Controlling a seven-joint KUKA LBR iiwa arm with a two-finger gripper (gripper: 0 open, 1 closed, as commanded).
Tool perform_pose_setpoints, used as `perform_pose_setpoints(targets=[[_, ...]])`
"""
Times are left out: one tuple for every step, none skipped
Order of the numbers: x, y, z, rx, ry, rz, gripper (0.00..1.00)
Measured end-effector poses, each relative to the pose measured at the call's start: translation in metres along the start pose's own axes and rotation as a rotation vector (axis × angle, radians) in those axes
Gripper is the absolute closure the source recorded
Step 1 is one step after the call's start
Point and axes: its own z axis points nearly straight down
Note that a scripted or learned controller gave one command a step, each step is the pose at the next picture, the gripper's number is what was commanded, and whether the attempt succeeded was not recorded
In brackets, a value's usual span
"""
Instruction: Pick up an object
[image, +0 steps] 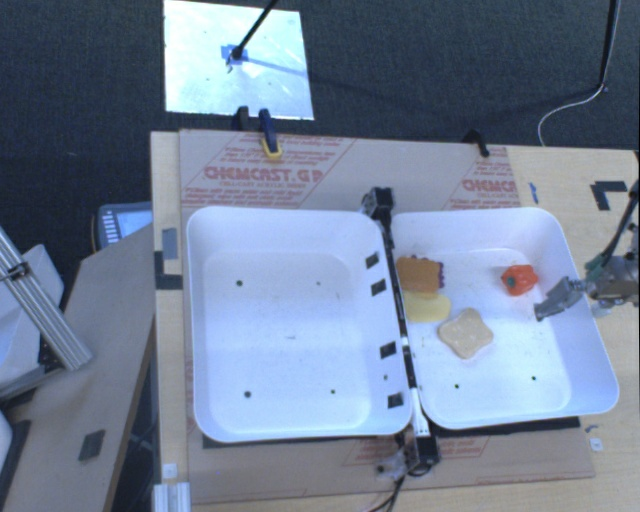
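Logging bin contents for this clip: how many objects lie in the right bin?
4, all in the right bin: brown-orange piece by the divider, yellow piece below it, tan bread-like piece lower, red-orange piece rightward.

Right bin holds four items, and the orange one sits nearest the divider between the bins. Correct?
Not quite. The right bin does hold four items, but the orange one sits farthest from the divider, toward the tool. The camera view shows the brown block and yellow piece nearest the divider, with the toast between.
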Motion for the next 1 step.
perform_pose_setpoints(targets=[[-0.0002, 0.0010, -0.0111, -0.003, -0.001, -0.004, 1.00]])
